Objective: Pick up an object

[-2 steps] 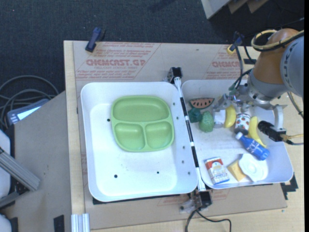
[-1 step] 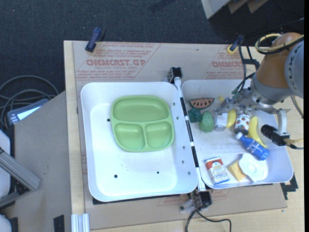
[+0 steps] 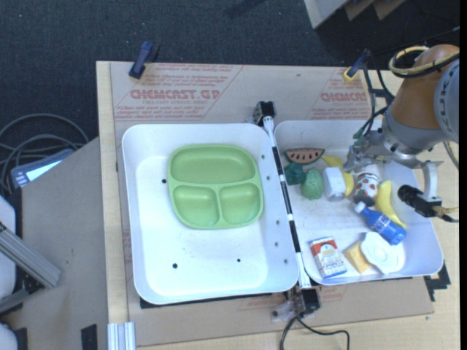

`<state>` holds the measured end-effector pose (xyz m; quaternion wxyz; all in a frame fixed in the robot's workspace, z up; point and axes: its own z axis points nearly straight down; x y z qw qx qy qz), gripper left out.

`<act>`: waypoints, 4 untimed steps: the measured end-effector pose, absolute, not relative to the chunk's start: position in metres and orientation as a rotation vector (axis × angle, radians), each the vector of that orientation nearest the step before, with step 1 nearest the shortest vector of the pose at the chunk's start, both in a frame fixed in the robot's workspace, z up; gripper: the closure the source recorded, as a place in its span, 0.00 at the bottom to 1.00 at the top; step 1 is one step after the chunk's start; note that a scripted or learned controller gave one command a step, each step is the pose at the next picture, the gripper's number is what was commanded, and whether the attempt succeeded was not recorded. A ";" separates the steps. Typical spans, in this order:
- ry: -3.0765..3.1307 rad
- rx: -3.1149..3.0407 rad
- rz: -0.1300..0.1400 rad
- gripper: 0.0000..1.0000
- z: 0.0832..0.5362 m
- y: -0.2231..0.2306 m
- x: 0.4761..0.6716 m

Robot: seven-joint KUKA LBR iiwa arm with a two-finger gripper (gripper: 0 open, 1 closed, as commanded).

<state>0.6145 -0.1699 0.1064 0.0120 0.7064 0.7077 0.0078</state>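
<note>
The right bin (image 3: 430, 257) holds a watermelon slice (image 3: 304, 154), a dark green piece (image 3: 295, 173), a light green lumpy item (image 3: 313, 184), a white cylinder (image 3: 334, 182), a banana (image 3: 387, 203), a blue bottle (image 3: 381, 224), a red and white box (image 3: 328, 257), a yellow wedge (image 3: 354, 257) and a white round lid (image 3: 382, 254). My gripper (image 3: 363, 157) hangs over the bin's far middle, just above a small white and brown item (image 3: 368, 183) beside the banana. Nothing shows between its fingers.
The left bin (image 3: 146, 268) carries a green divided plate (image 3: 216, 185). A divider rail (image 3: 283, 195) runs between the bins. Blue clamps (image 3: 141, 58) sit at the board's far corners. The arm's black cable (image 3: 379, 86) loops over the right bin's far edge.
</note>
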 end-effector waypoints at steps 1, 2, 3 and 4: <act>2.207 2.203 0.024 0.00 0.106 -0.170 0.614; 2.206 2.211 0.012 0.00 0.093 -0.148 0.599; 2.209 2.213 0.011 1.00 0.100 -0.146 0.598; 2.223 2.220 0.002 1.00 0.185 -0.068 0.579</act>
